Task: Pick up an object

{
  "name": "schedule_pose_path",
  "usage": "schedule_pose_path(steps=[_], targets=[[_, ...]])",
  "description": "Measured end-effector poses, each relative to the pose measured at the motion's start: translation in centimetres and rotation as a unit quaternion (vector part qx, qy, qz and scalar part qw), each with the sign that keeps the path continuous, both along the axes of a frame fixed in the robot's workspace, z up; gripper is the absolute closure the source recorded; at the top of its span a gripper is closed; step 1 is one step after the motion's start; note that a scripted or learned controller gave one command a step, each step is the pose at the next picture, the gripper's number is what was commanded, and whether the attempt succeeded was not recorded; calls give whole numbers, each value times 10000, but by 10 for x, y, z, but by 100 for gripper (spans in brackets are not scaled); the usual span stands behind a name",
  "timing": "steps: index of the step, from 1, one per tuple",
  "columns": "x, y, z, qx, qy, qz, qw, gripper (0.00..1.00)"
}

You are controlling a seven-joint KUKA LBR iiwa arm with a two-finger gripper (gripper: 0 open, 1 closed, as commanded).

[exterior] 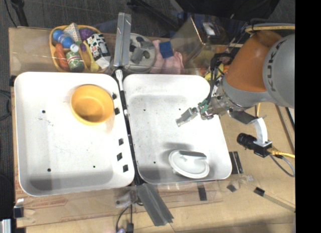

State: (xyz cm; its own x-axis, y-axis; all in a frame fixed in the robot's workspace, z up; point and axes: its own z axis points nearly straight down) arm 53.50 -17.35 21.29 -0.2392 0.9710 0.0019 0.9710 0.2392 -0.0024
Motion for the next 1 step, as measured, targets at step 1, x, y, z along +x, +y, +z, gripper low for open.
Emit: schedule_pose_path(steps=[1], targets=[[-38,-10,-25,-3,2,76,10000,0]])
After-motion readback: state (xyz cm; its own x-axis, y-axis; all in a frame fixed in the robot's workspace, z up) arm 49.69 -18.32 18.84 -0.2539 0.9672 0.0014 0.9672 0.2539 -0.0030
